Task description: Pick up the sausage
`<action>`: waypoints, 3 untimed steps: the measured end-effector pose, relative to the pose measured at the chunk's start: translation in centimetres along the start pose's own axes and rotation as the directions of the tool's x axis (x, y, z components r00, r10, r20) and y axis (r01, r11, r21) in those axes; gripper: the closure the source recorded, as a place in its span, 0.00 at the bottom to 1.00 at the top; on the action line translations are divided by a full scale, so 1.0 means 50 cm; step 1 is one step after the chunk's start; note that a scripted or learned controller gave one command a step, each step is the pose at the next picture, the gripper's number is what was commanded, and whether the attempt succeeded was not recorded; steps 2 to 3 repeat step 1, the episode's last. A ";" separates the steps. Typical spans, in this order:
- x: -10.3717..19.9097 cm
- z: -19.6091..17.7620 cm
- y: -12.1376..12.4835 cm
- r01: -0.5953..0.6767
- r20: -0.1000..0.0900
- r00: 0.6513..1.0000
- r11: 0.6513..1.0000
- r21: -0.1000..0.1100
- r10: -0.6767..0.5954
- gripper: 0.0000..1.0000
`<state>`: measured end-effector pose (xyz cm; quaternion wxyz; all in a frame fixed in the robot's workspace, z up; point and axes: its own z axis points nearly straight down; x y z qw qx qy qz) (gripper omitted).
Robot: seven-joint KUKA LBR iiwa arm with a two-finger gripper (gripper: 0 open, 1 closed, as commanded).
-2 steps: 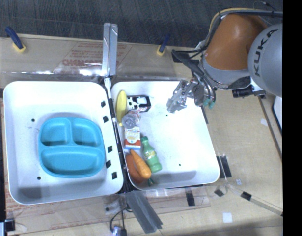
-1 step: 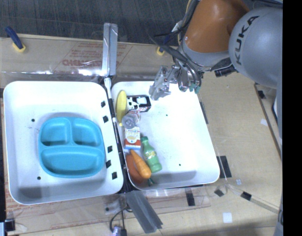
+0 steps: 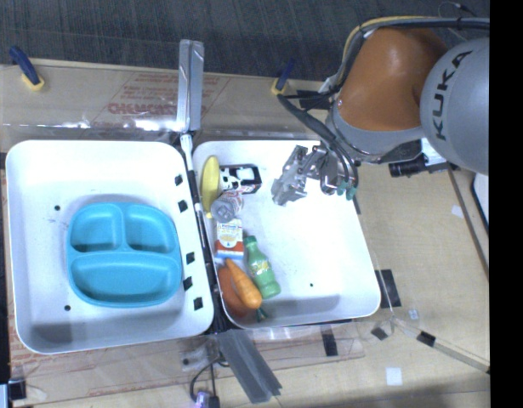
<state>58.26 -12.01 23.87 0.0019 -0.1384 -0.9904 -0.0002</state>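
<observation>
Over the upper middle of the right bin (image 3: 346, 253), the claw (image 3: 288, 185) is hanging from the grey arm (image 3: 452, 100), which is reaching in from the right side with its orange band (image 3: 384, 79) above the wrist. The claw is pointing down and to the left, and nothing is sitting between its fingers; I cannot tell if they are apart or together, because the metal parts are blurring into each other. Below it the white floor of the bin is lying bare.

Just to the left of the claw, a small black and white packet (image 3: 240, 177) is lying near the top wall of the bin. Beside it, a yellow banana (image 3: 210, 181) is standing along the left wall. Under these, a small carton with a red and white label (image 3: 229, 232) is lying, and a round greyish thing, too blurred to name, is sitting just above it. Lower, a green bottle (image 3: 261, 269) is lying tilted, and touching its left side is the sausage (image 3: 240, 286), orange-brown, lying at a slant in the lower left corner of the right bin, well apart from the claw.

The left bin (image 3: 31, 228) is holding a blue tray with compartments (image 3: 123, 253) in its middle. Both bins are sitting side by side on the worktop (image 3: 423, 253), and blue clamps (image 3: 27, 66) are gripping its far edge.
</observation>
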 end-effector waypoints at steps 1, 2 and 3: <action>0.163 0.059 -0.041 0.114 -0.002 0.993 0.993 0.000 -0.114 1.00; 0.163 0.059 -0.041 0.114 -0.002 0.993 0.993 0.000 -0.114 1.00; 0.163 0.059 -0.041 0.114 -0.002 0.993 0.993 0.000 -0.114 1.00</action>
